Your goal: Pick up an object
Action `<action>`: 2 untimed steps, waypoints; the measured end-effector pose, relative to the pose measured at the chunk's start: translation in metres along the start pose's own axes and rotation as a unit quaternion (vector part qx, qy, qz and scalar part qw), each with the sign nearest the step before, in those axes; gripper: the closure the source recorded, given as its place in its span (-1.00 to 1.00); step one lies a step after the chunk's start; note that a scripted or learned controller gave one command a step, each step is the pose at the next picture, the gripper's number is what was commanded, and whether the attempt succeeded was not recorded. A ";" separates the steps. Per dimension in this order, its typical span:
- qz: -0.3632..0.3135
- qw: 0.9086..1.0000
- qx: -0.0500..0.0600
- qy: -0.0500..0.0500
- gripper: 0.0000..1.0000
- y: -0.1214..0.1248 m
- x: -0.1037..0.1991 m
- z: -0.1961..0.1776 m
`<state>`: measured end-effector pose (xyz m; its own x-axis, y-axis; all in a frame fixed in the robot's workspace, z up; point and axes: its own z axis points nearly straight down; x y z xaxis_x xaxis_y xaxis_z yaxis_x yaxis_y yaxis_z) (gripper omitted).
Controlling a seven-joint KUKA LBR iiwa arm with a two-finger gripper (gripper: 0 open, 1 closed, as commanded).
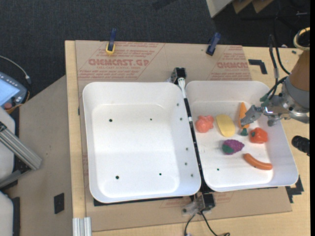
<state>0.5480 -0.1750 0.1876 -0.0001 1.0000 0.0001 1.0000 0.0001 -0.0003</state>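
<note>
The gripper [250, 116] hangs low over the right bin [280, 176], at its far right side, with the arm [300, 90] reaching in from the right edge of the worktop [74, 132]. Its tips sit just beside the carrot-like orange stick [242, 111] and above the red pepper-like toy [258, 135], but nothing is seen between them — whether they are spread or closed I cannot tell at this size and slant. All the candidate objects lie in the right bin: a pink lumpy piece [204, 123] near the divider, a yellow block [226, 126] just beside it, a purple grape-like cluster [232, 146] below these, and an orange sausage-shaped piece [257, 162] toward the near right corner. Each appears to rest on the bin floor, none lifted. The left bin [88, 146] lies well apart from the gripper's work. As a judgement, the task looks to be in its approach or grasp stage — the gripper is down among the objects, most likely aiming at the orange stick or the red toy, yet no pick is evident. What remains is securing one object and raising it clear of the bin.
</note>
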 end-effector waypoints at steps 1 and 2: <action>-0.002 1.000 0.003 0.002 -1.00 0.022 0.044 0.076; 0.000 1.000 0.000 0.000 -1.00 0.022 0.041 0.071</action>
<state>0.5697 -0.1341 0.1163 -0.0002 1.0000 0.0007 1.0000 0.0002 -0.0012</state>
